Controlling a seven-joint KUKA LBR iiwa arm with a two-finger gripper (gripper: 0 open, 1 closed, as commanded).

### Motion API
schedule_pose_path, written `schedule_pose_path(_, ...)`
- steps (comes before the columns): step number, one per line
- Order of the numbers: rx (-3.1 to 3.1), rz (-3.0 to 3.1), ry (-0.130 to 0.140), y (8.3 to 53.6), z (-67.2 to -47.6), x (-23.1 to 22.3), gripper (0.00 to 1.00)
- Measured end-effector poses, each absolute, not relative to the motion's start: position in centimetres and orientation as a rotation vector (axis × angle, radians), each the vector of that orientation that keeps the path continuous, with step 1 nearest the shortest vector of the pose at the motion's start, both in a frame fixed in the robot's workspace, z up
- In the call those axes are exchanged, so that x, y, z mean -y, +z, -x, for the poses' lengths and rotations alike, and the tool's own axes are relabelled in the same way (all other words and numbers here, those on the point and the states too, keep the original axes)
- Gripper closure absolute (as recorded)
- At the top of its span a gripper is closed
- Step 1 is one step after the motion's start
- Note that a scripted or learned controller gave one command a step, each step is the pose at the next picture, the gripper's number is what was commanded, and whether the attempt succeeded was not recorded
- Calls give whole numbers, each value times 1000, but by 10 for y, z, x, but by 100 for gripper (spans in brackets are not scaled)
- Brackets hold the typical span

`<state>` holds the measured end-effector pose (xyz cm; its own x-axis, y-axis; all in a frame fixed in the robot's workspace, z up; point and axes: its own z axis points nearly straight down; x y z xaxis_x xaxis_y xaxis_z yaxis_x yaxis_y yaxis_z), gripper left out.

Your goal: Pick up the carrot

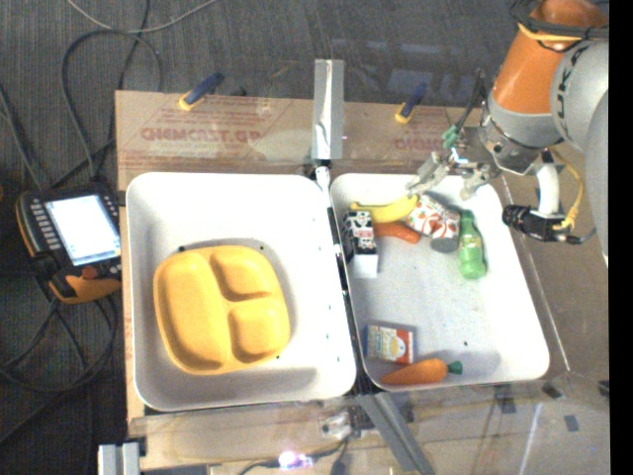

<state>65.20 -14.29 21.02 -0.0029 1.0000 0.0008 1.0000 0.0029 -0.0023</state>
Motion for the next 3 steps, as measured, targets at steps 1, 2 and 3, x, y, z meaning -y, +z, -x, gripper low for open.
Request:
schedule_pose_path(1, 2237, 2209, 3, 302, -669, 167, 0)
schedule_pose_path(2, 1834, 2552, 5, 333, -669, 81, 0)
schedule_pose_path(3, 1603, 2701, 6, 349, -646, 45, 0)
